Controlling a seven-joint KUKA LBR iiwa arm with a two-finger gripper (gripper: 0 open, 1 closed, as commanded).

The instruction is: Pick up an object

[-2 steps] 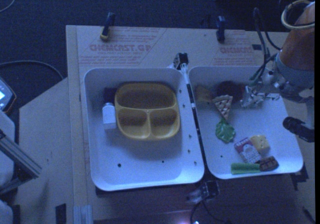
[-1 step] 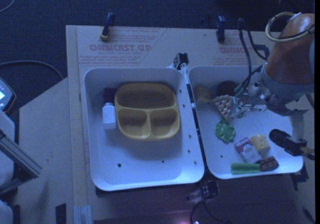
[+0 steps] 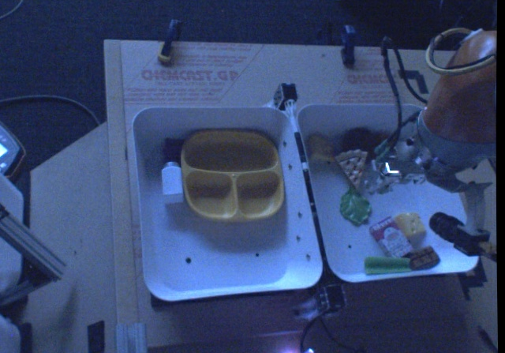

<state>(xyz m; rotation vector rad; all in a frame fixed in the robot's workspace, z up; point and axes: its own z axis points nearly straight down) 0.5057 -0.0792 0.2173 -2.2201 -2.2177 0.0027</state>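
My gripper [image 3: 384,172] hangs low over the right bin [image 3: 450,201], below the arm's orange band [image 3: 467,91]. It sits right beside a toy pizza slice [image 3: 352,164], just to that slice's right. Below the slice lies a green leaf-shaped piece [image 3: 355,207]. Toward the bin's front right are a red carton [image 3: 389,236], a yellow cheese wedge [image 3: 410,225], a green bar [image 3: 387,265] and a brown bar [image 3: 424,258]. A dark lump [image 3: 357,138] and a pale piece [image 3: 319,151] lie at the bin's back. The light is dim and blue.
The left bin [image 3: 158,225] holds a yellow divided plate [image 3: 232,174] with a small white bottle [image 3: 172,181] at its left side. A black fixture [image 3: 454,233] juts over the right bin's right rim. Clamps [image 3: 169,40] grip the bench's back edge.
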